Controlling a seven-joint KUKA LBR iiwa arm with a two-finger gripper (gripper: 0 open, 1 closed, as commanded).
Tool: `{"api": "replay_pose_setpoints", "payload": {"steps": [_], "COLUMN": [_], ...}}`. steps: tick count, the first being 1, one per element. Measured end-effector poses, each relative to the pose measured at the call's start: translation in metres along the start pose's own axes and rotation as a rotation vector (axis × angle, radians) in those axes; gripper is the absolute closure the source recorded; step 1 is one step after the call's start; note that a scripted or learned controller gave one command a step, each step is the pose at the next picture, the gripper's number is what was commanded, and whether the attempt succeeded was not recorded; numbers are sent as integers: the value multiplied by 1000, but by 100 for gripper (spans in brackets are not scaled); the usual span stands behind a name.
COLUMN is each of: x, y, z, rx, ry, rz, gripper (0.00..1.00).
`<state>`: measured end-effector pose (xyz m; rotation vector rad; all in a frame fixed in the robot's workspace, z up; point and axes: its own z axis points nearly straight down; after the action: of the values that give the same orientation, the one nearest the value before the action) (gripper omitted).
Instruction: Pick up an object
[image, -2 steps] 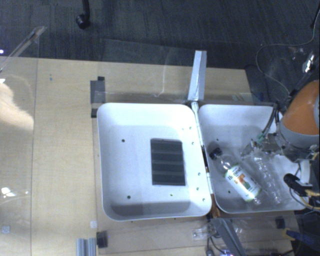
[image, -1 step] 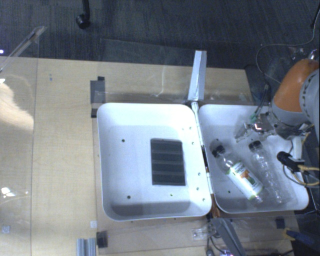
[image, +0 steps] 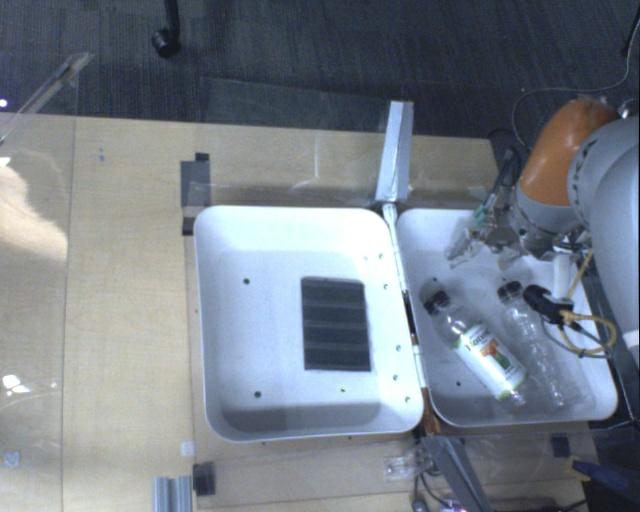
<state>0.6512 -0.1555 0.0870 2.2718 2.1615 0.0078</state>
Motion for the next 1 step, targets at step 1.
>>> {"api": "replay_pose_setpoints", "payload": {"steps": [1], "x": [-29], "y": [-28], "z": [-89], "rx": [0], "ry": [-1], "rz": [-42], "gripper": [0]}}
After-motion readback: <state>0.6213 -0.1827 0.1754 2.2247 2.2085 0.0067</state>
